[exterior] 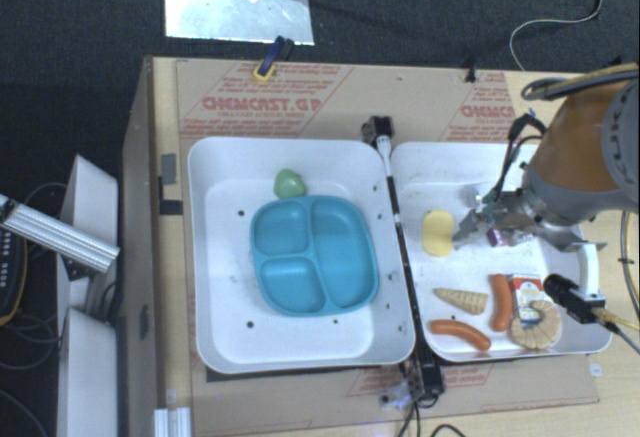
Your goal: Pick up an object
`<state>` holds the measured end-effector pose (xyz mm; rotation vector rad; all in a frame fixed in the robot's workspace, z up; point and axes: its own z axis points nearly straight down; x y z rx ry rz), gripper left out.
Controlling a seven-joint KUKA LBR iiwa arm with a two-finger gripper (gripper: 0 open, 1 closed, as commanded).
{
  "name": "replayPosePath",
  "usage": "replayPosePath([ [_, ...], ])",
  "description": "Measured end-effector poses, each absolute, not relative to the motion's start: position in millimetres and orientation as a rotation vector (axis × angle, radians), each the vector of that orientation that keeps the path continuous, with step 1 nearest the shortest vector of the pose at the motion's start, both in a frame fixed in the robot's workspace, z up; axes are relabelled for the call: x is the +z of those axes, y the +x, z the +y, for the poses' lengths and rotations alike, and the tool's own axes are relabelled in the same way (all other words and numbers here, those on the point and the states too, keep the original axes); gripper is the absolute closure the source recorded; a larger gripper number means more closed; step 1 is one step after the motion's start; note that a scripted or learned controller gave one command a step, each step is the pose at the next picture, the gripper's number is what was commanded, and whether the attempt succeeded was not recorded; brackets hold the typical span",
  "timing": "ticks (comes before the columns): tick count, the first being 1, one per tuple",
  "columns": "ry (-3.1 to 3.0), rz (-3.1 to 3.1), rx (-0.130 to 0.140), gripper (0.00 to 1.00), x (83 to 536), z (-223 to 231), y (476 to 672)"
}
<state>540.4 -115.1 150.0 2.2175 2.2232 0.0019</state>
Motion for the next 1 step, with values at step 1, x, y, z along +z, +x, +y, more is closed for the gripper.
replayPosePath([
  [1,2.220,2.222,0.001,0.00,84.2,-114.5,486.6],
])
